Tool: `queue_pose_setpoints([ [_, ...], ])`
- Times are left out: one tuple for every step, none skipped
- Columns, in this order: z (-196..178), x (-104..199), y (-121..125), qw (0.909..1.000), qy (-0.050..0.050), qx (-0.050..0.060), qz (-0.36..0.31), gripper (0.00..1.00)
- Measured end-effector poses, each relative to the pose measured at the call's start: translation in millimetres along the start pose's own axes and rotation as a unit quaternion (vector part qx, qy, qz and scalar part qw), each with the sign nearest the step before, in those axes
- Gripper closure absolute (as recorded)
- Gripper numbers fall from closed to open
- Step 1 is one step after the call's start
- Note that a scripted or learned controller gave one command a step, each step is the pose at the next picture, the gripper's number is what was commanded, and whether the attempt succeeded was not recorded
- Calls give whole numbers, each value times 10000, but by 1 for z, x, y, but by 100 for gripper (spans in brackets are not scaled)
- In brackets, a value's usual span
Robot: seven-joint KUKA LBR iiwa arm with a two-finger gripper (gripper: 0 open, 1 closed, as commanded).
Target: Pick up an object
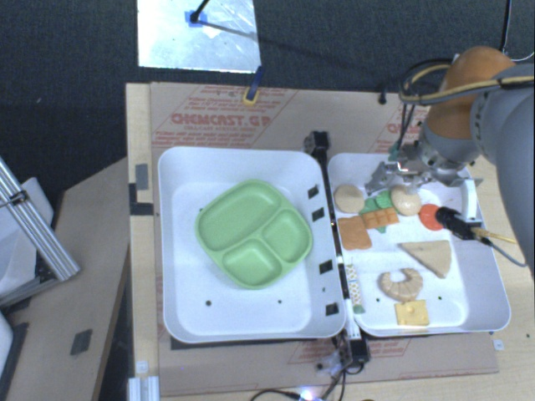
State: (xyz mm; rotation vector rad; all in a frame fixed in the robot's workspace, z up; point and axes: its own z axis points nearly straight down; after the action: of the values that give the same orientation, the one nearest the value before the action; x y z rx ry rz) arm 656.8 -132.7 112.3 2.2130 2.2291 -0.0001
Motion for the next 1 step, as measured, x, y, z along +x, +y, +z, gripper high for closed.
queue_pose_setpoints([
  [23, 0, 4, 10000, -18, -68, -8, 0],
])
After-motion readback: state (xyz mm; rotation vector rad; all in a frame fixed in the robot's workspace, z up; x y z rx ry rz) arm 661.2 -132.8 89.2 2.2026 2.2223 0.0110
